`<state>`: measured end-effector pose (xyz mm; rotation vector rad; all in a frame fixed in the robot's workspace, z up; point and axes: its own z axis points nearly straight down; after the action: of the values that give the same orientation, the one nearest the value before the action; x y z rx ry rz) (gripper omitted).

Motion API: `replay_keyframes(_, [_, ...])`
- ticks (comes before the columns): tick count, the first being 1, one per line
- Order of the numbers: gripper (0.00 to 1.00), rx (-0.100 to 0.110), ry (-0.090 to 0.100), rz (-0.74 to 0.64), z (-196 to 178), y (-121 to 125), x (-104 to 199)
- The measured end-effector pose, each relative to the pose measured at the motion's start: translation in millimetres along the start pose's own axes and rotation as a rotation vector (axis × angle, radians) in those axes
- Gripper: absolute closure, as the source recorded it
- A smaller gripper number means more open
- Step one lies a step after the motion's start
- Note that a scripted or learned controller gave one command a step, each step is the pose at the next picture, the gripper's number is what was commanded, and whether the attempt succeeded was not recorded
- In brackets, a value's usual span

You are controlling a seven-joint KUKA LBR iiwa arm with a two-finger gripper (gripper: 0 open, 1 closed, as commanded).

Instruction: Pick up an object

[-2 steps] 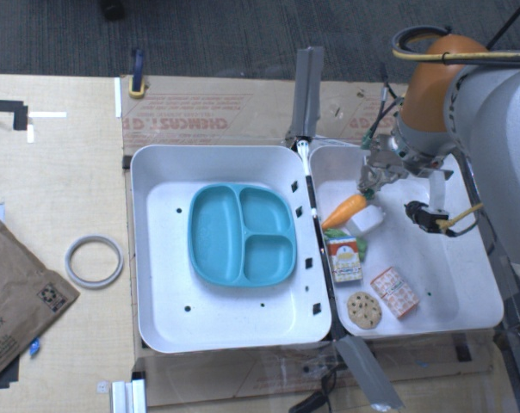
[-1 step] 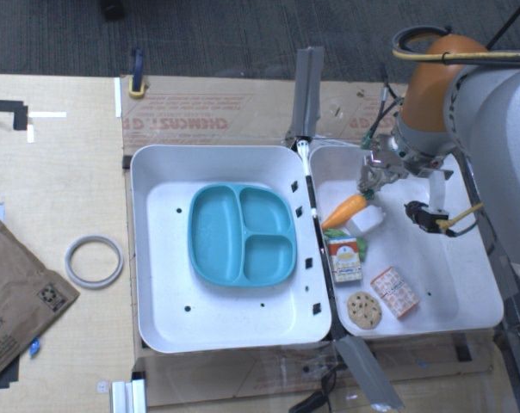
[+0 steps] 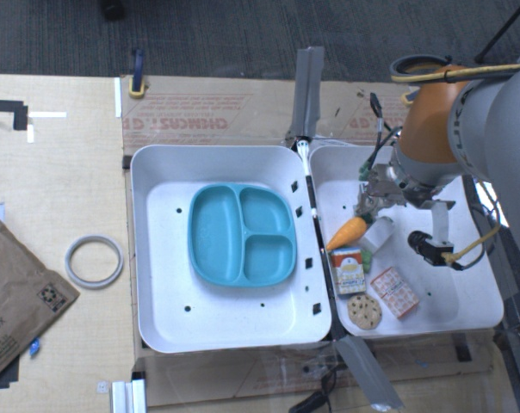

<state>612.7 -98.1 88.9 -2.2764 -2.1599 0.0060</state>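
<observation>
Carrot (image 3: 348, 232) is the likeliest pick, in my judgement, since in the camera view it lies closest to the end effector (image 3: 374, 203) - just below it and a little toward the view's left; its long axis runs at a slant, with the thick orange end up near the end effector and the thin tip pointing away, down-left toward the wall between the bins; a grasp would best close across that axis, so the wrist would probably need to square up to the slant before coming down. Whether the end effector is spread or pressed together I cannot tell, as the wrist and its fittings hide the working end from above; nothing can be seen held in it.

The carrot rests in the right bin (image 3: 467, 295), the same one the end effector hangs over; further from the end effector, past the carrot, sit a small carton (image 3: 349, 271), then a round cookie (image 3: 363, 311), with a red-and-white packet (image 3: 395, 292) just beside them - all near one another, so a low sweep could nudge them. The left bin (image 3: 144, 231), well apart from the end effector across the dividing wall, holds a teal divided plate (image 3: 243, 235) lying flat; on the bench (image 3: 53, 188) beyond it lies a ring of tape (image 3: 94, 260).
</observation>
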Motion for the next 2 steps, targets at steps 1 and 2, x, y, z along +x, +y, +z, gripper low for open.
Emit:
replay_keyframes(1, [0.00,0.001,0.001,-0.070,0.6,-88.4,-16.4])
replay_keyframes(2, [0.00,-0.002,-0.001,-0.045,-0.4,-10.9,1.5])
